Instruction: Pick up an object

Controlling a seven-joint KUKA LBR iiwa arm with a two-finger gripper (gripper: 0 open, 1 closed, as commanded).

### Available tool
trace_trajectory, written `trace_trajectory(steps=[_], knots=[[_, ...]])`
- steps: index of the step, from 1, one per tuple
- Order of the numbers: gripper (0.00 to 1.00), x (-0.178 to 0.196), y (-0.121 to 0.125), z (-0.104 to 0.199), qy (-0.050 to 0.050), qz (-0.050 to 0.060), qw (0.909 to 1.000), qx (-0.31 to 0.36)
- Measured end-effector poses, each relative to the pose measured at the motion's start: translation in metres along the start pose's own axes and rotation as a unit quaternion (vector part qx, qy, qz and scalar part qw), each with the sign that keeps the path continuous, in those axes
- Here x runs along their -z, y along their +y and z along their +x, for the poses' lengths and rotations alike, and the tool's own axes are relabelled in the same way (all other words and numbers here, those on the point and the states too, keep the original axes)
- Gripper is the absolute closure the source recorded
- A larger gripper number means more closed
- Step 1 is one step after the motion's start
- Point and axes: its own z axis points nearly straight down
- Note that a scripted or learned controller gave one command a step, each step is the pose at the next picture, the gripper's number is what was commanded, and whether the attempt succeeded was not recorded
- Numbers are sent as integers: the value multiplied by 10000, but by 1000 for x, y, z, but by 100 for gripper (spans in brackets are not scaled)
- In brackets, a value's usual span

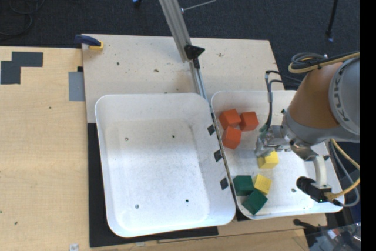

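Several small blocks lie in the right bin (287,187). Three orange blocks (230,118) (249,121) (232,137) cluster at its far left. Two green blocks (243,184) (255,202) and a yellow block (262,183) sit near its front left corner. Another yellow block (270,160) lies in the middle of the bin. My gripper (267,148) hangs at that block's upper edge, touching or just above it. The wrist hides how it meets the block.
The left bin (153,167) sits beside the right one, with black clips along the shared wall. A slanted aluminium post (175,14) rises behind the bins. Cables and a black fitting (311,188) hang by the arm at the right bin's front right.
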Motion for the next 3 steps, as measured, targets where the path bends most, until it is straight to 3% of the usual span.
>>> trace_trajectory(steps=[1,2,3], knots=[[100,63,3,-5,36,110,9999,62],[100,93,5,-6,39,121,9999,60],[100,84,21,48,50,139,9999,79]])
